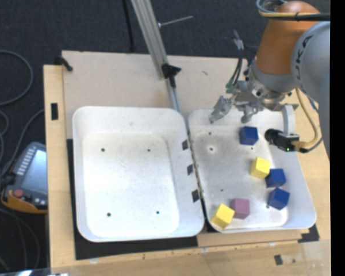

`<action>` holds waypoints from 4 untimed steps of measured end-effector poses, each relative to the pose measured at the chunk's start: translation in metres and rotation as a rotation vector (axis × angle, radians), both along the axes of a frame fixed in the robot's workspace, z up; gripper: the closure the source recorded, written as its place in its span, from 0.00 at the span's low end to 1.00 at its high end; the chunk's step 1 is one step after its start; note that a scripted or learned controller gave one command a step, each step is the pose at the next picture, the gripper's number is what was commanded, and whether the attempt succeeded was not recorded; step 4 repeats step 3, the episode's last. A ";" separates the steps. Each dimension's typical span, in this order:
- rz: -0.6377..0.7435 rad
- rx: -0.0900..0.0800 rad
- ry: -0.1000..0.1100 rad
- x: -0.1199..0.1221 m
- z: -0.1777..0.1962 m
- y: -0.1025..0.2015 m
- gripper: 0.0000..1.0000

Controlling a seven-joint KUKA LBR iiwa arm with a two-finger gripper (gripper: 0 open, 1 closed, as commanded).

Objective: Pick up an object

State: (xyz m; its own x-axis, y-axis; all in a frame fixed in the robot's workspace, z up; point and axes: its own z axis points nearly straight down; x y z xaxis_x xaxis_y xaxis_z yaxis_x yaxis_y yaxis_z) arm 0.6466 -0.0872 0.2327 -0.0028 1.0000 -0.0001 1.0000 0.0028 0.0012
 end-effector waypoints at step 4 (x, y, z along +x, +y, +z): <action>-0.005 -0.006 -0.005 0.007 -0.105 -0.105 0.00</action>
